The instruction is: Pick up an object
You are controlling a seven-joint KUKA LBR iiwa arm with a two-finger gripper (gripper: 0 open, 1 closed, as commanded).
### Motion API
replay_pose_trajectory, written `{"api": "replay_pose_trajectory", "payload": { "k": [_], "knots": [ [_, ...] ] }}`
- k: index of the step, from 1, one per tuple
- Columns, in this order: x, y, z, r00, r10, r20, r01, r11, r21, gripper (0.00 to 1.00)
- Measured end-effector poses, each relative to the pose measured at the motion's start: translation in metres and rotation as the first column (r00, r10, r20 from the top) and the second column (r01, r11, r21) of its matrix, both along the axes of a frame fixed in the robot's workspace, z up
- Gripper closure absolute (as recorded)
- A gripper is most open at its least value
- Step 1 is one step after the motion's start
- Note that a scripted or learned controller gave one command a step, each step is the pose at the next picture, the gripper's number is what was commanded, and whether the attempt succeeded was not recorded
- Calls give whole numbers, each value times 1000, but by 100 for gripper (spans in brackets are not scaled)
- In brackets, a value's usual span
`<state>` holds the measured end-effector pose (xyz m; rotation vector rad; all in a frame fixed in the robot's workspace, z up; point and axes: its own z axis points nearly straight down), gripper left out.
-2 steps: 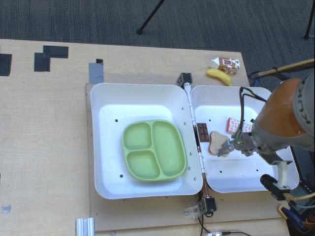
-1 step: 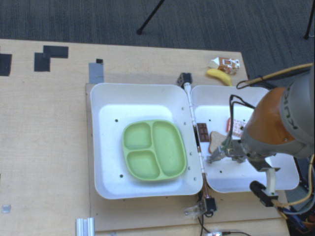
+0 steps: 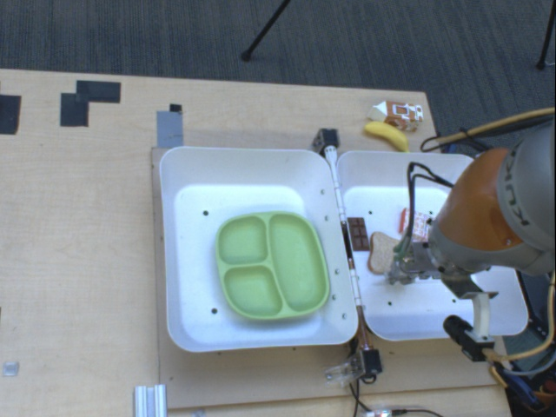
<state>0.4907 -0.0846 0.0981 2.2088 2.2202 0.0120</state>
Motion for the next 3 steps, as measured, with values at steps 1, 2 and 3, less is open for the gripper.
{"api": "replay_pose_trajectory", "payload": {
  "k": [1, 2, 3],
  "knots": [
    [-3, 73, 87, 1000, 1, -9, -1, 1000, 3, 100],
    [-3, 72, 86, 1000, 1, -10, -1, 1000, 2, 0],
    [-4, -3, 37, 1000, -2, -12, 2, 1000, 1, 0]
  ]
}}
